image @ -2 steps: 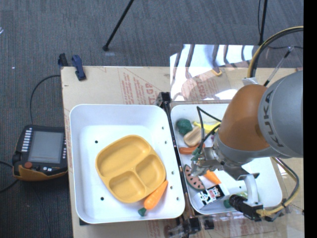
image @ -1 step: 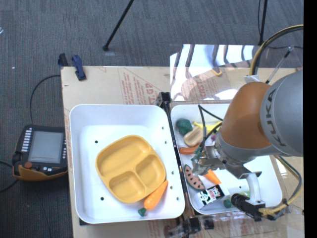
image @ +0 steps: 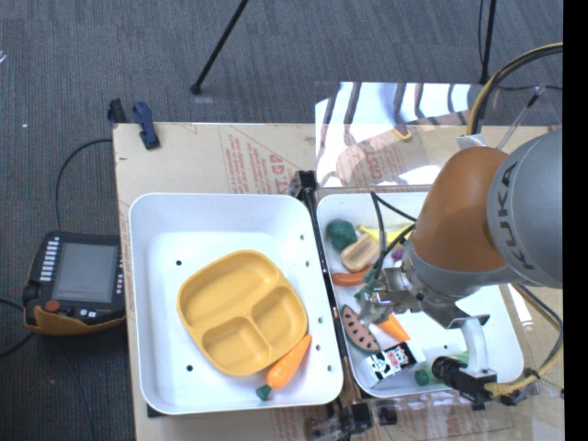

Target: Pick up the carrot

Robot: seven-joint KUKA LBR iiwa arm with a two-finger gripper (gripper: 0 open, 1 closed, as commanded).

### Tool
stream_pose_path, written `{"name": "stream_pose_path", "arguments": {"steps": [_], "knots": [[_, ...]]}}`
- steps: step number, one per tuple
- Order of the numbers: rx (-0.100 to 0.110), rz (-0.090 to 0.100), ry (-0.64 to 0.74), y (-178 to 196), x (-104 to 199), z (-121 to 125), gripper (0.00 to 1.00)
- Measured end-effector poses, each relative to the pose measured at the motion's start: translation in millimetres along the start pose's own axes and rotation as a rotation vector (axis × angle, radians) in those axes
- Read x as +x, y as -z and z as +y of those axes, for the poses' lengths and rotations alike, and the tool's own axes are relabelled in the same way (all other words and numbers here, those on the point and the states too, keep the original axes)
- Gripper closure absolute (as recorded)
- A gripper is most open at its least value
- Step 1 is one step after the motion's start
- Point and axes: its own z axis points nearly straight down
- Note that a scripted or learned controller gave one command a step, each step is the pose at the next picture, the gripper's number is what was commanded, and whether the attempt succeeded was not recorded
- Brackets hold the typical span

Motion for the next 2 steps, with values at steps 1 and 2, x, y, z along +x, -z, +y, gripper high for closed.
{"name": "stream_pose_path", "arguments": {"steps": [1,2], "knots": [[-0.014,-0.004,-0.032,-16.5,-23.2,-0.5,1.0],[-0.007,-0.002,-0.033,-8.1,-23.4,-0.8,1.0]]}}
